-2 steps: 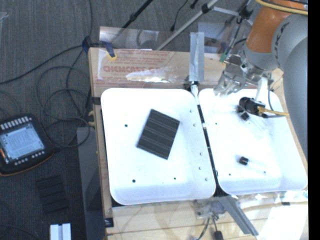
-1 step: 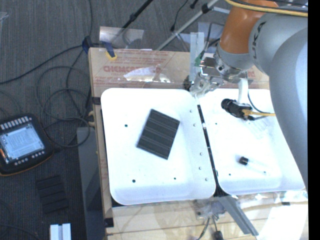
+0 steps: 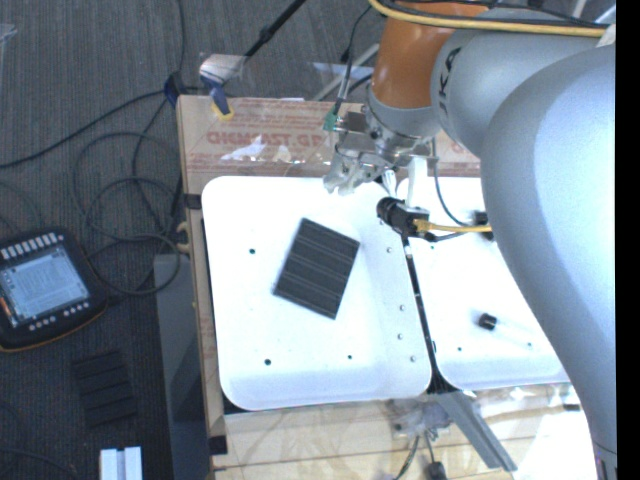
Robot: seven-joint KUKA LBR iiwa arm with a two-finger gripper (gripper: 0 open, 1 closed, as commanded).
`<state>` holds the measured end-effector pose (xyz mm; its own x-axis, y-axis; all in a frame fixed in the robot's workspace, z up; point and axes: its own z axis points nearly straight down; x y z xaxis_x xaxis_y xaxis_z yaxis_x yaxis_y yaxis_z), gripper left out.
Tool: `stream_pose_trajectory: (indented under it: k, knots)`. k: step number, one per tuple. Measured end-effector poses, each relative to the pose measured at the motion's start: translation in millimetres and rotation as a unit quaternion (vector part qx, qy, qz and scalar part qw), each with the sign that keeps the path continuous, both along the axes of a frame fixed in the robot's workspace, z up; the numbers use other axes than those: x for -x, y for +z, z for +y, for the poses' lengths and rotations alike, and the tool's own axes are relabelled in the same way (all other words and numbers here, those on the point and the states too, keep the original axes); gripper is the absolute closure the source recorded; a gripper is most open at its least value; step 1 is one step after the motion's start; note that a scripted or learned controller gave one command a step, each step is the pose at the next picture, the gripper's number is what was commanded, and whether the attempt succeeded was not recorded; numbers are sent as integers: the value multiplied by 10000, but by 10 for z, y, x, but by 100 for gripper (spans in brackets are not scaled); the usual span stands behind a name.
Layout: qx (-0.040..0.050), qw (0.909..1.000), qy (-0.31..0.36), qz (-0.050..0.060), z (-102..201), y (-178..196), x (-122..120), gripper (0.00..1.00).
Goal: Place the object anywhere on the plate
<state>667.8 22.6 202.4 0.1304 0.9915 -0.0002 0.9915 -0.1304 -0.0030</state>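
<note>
A dark ribbed rectangular plate (image 3: 317,268) lies flat and slightly turned in the middle of the left white bin (image 3: 250,368). A small black object (image 3: 487,320) rests in the right white bin (image 3: 520,368), near its middle. My gripper (image 3: 345,178) hangs over the far edge of the left bin, beyond the plate's far corner and well away from the small black object. Nothing shows in its grasp.
The grey arm with its orange band (image 3: 420,38) reaches in from the upper right and covers much of the right bin. A cardboard sheet (image 3: 270,133) lies behind the bins. A teach pendant (image 3: 40,288) and cables are on the floor at left.
</note>
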Motion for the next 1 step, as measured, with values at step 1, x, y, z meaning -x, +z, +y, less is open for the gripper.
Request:
stream_pose_trajectory:
  k: [1]
  knots:
    - [1, 10000, -3, 0, -6, -1, 0, 0]
